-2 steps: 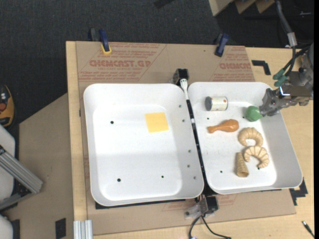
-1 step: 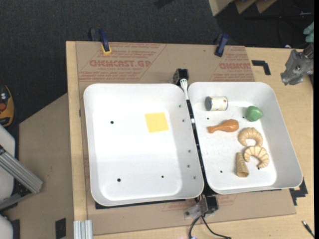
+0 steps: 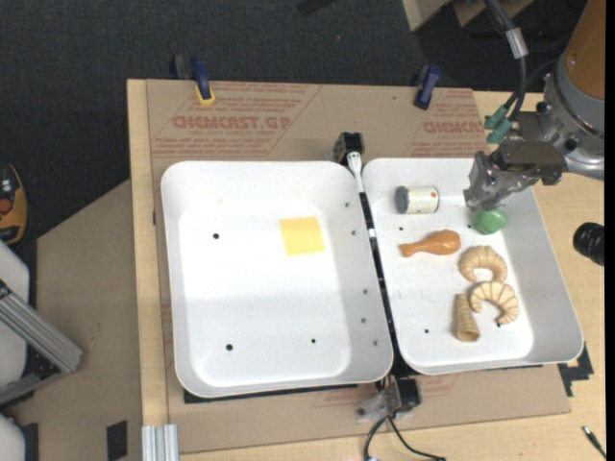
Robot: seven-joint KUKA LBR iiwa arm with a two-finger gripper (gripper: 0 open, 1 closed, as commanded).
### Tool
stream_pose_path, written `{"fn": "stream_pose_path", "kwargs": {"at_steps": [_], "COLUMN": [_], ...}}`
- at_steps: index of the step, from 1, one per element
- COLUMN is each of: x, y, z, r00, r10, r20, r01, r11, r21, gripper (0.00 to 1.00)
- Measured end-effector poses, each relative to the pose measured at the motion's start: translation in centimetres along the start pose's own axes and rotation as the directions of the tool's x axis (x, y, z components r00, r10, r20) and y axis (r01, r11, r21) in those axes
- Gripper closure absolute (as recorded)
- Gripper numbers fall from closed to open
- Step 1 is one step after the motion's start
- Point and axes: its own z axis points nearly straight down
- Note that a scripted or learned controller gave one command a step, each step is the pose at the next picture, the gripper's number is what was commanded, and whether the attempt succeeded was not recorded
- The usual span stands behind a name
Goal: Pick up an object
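Observation:
My gripper (image 3: 483, 198) hangs over the far right part of the right bin (image 3: 560, 291). A small green object (image 3: 490, 222) lies in the bin directly below and in front of it, partly covered by it. To the gripper's left lies a white cylinder (image 3: 417, 199) with a dark end. An orange drumstick-shaped toy (image 3: 431, 246) lies near the bin's middle. Two tan croissant-shaped pieces (image 3: 482, 262) (image 3: 497, 301) and a tan cone-like piece (image 3: 465, 318) lie toward the front. Whether the green object touches the gripper is hidden.
The left bin (image 3: 173, 257) holds a flat yellow square (image 3: 303, 236). Blue clamps (image 3: 201, 77) (image 3: 427, 84) stand at the bench's back edge. A black clip (image 3: 348, 147) sits between the bins at the back. The arm's grey body (image 3: 572, 123) comes in from the upper right.

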Motion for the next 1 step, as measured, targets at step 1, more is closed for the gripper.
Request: {"fn": "stream_pose_path", "kwargs": {"at_steps": [1], "x": [-0.29], "y": [0.12], "z": [-1.56], "r00": [1.0], "r10": [0.004], "r20": [0.001], "r01": [-0.004], "r11": [1.0], "r21": [-0.014], "gripper": [1.0]}}
